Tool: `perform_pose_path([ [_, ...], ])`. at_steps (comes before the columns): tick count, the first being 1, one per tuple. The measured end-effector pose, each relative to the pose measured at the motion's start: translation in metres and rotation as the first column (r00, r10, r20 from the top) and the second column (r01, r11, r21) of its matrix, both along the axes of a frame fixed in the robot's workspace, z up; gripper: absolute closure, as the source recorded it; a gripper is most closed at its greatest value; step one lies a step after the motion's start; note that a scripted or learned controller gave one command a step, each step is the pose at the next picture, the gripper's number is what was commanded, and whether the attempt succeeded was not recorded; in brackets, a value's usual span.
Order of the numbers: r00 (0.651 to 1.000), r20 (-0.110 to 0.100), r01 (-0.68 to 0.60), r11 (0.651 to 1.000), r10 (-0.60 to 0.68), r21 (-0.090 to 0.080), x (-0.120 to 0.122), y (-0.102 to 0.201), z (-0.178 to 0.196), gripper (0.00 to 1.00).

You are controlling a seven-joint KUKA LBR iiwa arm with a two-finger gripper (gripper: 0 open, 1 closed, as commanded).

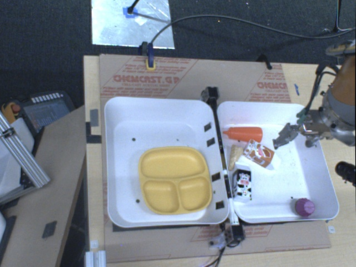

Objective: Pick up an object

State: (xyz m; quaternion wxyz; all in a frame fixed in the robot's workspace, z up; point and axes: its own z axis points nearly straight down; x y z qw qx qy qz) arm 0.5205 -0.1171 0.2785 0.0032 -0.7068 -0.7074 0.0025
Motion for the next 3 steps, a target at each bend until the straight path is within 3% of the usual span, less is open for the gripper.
perform_pose_path([
  [1, 1.000, 0.010, -0.002, 1.000, 0.002, -0.002, 0.002, 0.000, 0.005, 0.00],
  [3, 1.000, 0.005, 0.000, 1.000, 0.000, 0.000, -0.003, 0.010, -0.100, 0.00],
])
